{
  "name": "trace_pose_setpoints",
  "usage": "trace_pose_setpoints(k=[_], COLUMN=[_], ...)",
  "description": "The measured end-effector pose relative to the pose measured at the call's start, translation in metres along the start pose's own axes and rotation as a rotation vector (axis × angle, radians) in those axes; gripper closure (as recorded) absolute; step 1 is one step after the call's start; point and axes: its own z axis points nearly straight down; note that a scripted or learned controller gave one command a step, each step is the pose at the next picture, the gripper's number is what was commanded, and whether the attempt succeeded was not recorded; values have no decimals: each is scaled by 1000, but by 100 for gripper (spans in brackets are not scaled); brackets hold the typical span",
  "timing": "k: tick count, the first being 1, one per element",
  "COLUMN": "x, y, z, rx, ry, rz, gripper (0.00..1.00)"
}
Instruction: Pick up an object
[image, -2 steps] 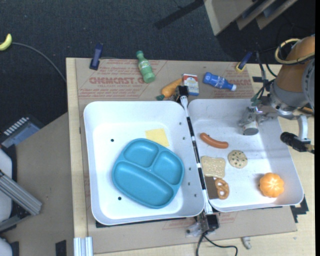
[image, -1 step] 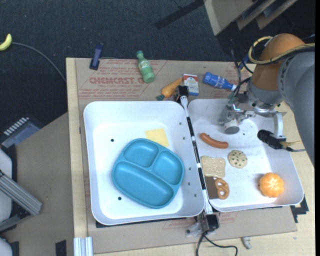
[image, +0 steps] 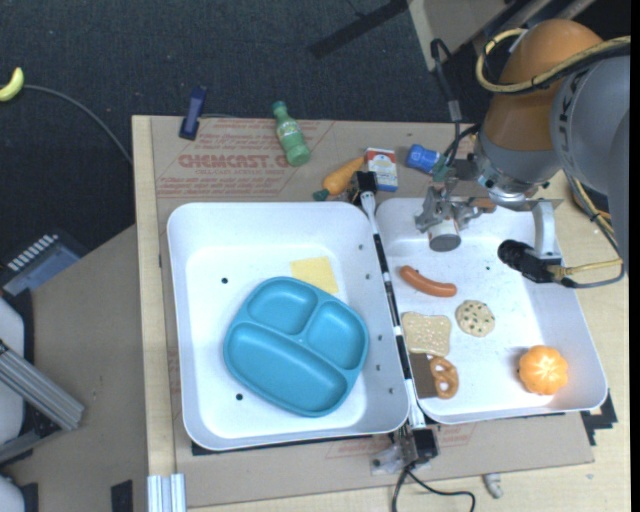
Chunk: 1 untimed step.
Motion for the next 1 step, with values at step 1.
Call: trace_pose_setpoints(k=[1], x=[30], y=[-33], z=[2], rx=[5], ry=[0], rz=[1], gripper=[100])
